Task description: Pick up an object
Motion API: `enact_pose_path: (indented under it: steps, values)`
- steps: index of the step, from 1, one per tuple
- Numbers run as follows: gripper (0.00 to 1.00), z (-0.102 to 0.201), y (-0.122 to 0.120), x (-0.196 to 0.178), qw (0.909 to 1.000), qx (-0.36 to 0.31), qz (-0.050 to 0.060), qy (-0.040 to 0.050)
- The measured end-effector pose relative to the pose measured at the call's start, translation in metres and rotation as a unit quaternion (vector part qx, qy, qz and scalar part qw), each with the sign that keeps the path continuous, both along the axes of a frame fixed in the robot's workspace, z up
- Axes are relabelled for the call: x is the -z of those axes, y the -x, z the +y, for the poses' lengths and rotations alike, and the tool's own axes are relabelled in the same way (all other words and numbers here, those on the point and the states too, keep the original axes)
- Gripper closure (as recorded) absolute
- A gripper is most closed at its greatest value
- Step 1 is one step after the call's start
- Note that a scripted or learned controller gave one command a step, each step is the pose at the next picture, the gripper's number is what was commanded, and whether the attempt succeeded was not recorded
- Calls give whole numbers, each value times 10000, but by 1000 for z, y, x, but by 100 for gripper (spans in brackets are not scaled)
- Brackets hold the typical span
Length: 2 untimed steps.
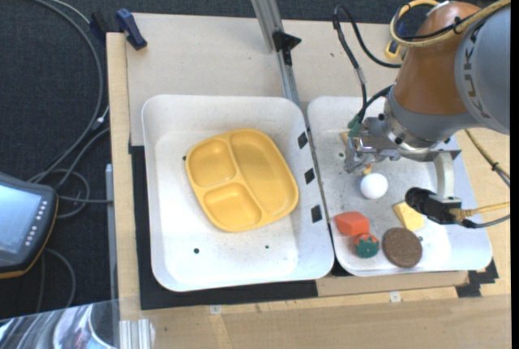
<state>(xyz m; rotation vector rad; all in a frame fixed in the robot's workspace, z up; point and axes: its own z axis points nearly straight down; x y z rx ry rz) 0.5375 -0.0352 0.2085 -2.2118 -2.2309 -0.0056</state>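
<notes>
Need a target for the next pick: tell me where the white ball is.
The white ball lies in the right bin, just below the gripper, with the red-orange block below-left of it and the yellow piece to its lower right.

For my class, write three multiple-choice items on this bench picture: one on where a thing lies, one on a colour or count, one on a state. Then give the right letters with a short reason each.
1. Where does the white ball lie?
A. In the right bin
B. On the yellow tray
C. On the floor

2. How many compartments does the yellow tray have?
A. Two
B. Three
C. Five

3. How does the yellow tray lie in the left bin?
A. Standing on its edge
B. Upside down
C. Flat, hollows facing up

Answers:
1. A: the ball rests on the floor of the right bin, just below the gripper and above the red block.
2. B: ridges split the tray into three hollows.
3. C: all three hollows show from above, with nothing in them.
</notes>
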Motion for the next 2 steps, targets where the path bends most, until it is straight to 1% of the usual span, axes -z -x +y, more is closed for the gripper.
enact_pose_path:
  steps: [1,2]
  values:
    - [100,58,-4,4,10000,4,7,-1]
    - [100,105,-16,5,10000,9,8,1]
